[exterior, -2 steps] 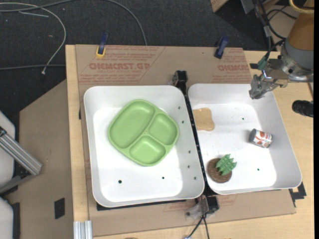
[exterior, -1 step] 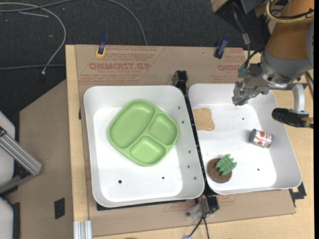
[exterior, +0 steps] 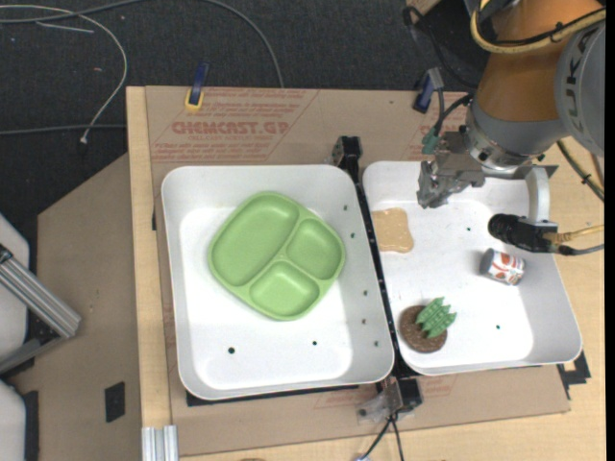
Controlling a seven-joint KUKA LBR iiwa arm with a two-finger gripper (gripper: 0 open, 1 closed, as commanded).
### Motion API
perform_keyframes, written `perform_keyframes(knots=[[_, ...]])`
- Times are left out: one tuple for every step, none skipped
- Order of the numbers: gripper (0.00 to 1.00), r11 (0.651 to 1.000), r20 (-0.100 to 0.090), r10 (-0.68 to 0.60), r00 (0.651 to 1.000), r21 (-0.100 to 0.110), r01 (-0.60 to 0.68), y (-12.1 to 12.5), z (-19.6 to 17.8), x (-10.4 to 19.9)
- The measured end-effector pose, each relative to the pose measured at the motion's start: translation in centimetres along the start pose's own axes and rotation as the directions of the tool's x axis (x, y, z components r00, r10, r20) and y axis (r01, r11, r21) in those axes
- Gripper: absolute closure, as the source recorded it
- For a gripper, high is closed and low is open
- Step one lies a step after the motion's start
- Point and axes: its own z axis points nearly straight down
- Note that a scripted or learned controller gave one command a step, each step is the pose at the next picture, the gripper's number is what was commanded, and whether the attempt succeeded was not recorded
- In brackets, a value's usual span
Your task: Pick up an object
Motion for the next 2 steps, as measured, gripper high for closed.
perform_keyframes(knots=[[1.0,1.0,-0.001,-0.001,1.0,0.002,0.001,-1.7,1.5,5.2],[1.0,1.0,-0.001,-0.001,1.0,0.003,0.001,-3.9,2.8,10.1]])
